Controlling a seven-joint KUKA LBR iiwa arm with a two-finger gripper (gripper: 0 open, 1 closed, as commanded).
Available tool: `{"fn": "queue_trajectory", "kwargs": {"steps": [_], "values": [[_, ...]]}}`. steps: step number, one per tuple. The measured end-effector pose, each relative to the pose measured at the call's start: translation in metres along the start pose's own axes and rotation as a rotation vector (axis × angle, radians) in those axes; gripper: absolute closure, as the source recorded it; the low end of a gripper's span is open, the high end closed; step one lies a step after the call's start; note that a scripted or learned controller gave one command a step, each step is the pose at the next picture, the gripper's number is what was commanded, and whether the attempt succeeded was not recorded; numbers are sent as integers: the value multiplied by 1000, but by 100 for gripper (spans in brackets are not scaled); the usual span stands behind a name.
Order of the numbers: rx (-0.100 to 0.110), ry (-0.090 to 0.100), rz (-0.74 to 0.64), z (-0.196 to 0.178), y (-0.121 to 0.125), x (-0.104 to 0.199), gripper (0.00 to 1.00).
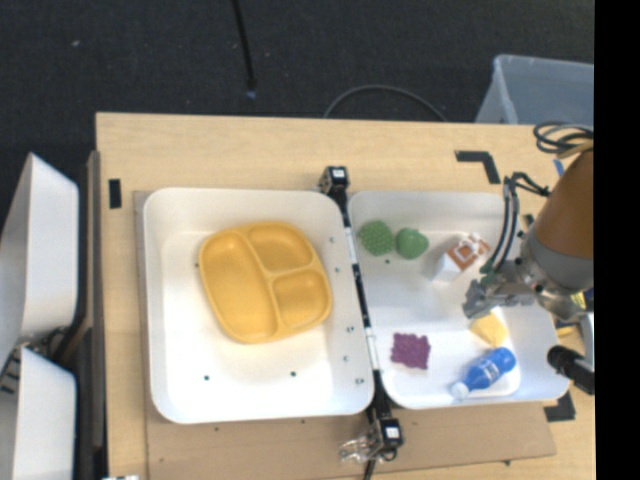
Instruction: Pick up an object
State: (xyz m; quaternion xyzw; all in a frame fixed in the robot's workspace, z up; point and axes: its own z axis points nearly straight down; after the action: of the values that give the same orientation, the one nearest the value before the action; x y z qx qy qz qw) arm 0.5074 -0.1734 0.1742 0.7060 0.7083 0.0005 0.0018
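While the arm reached in over the right bin (436, 396) from its right edge, the gripper (487, 300) hung low just above a yellow wedge (489, 328), which lay directly beneath and slightly toward the bin's near edge. Whether the pincer stood open or closed could not be told. A blue bottle (486, 370) lay nearer the near-right corner, its long axis slanting toward that corner.

Orange-banded grey arm (568, 230), black cables, dark metal gripper (492, 296)
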Motion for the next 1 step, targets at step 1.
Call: {"fn": "queue_trajectory", "kwargs": {"steps": [1], "values": [[-1, 0, -2, -59, 6, 4, 100]]}}
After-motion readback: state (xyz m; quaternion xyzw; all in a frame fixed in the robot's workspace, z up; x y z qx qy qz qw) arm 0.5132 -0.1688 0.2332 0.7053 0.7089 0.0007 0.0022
